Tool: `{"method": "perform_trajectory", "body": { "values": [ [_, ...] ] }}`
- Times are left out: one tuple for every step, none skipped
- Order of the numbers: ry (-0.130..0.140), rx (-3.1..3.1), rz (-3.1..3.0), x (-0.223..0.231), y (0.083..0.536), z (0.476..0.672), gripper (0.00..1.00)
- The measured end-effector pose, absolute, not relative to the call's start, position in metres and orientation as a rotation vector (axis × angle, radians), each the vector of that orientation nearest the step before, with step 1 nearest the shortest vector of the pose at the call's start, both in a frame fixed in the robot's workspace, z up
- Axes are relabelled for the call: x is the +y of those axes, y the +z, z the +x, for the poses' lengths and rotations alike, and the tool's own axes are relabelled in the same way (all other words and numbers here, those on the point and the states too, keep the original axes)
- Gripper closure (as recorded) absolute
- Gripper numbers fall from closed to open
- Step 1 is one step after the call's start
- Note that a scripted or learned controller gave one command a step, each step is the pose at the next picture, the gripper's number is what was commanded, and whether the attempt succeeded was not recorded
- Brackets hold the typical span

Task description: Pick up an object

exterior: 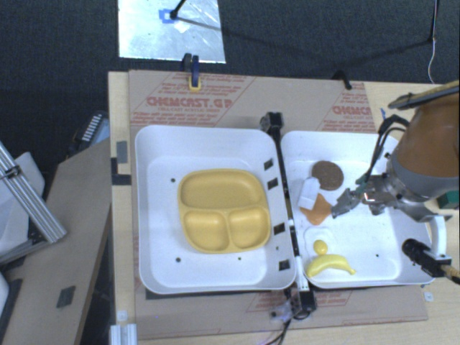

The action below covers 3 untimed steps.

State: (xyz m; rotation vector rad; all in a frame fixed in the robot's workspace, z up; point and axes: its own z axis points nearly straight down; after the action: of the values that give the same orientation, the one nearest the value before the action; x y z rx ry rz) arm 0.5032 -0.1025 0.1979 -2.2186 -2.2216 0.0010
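Observation:
The right bin holds several small objects. A brown round disc lies near its back left. Beside it are a white block and an orange wedge, touching each other. A yellow banana lies at the front left, with a small yellow piece just behind it. My gripper hangs low over the bin's middle, just right of the orange wedge and close to it. Nothing shows in its grasp.
The left bin carries a yellow divided plate. A black divider with clips runs between the bins. The grey arm with its orange band covers the right bin's back right corner. Cardboard lies under both bins.

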Motion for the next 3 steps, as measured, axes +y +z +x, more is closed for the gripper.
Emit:
{"method": "perform_trajectory", "body": {
  "values": [
    [0.001, -2.221, -2.219, -0.107, 0.153, 0.509, 0.00],
    [0.001, -2.221, -2.219, -0.106, 0.108, 0.501, 0.00],
    [-0.002, -2.225, -2.220, -0.107, 0.120, 0.503, 1.00]
  ]
}}
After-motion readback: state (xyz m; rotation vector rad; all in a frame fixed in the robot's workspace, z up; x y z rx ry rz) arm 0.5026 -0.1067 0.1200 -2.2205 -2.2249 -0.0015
